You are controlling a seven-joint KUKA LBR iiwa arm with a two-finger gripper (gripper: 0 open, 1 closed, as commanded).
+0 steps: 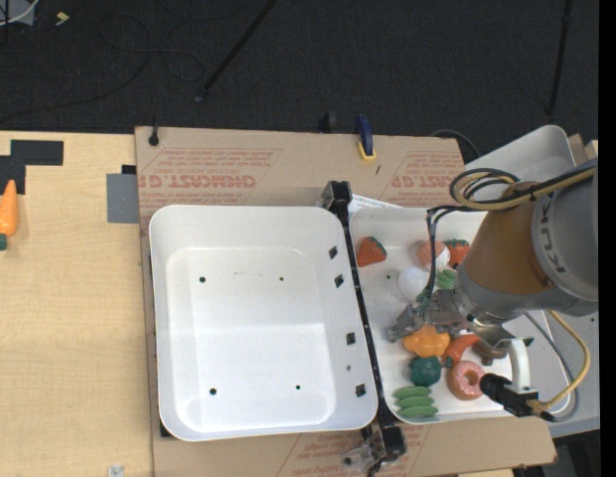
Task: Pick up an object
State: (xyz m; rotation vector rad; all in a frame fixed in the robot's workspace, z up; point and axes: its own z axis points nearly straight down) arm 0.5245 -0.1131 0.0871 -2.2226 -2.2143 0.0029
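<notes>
toy pile (437,351) in the right bin (383,229) sits under the lowered gripper (419,318), grip unclear.

white bins (179,266) | grey arm (571,237), orange band (507,251) | green pod (414,401) | pink doughnut (465,379)

I see even, bright overhead light; the left bin (248,316) glares white, soft shadows, dark floor (288,48) behind, picture slightly soft.
</notes>
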